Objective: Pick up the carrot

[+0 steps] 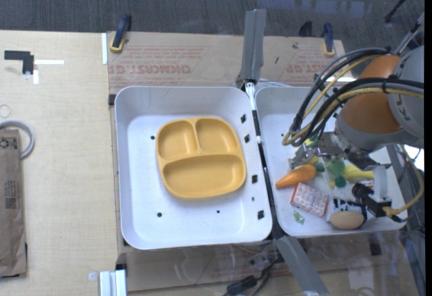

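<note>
Left bin (128, 173): yellow three-compartment plate (200, 157), centred | right bin (270, 112): red-and-white card (310, 200), tan egg-shaped object (347, 220), green and yellow toys (344, 170) clustered.

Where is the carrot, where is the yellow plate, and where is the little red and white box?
carrot (297, 176), camera view, middle of its orange body.
yellow plate (202, 176), camera view, floor of its big compartment.
red and white box (310, 199), camera view, centre of its top face.

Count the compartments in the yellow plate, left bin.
3. The yellow plate sits in the left bin: two small compartments side by side along its far edge, upper left and upper right, and one wide compartment across the near side.
</note>
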